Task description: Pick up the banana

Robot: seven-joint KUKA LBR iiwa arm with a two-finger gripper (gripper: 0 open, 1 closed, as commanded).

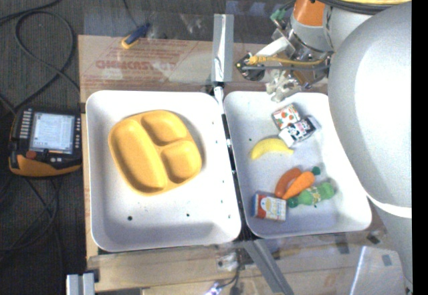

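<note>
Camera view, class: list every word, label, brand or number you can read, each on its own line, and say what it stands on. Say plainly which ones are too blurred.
"CHEERCAST" or similar: faint red print on the cardboard sheet behind the bins, too blurred to be sure.
Small carton above the banana: printing too small to read.
Red carton in the right bin: label unreadable.
Handheld pendant screen: text unreadable.
</note>
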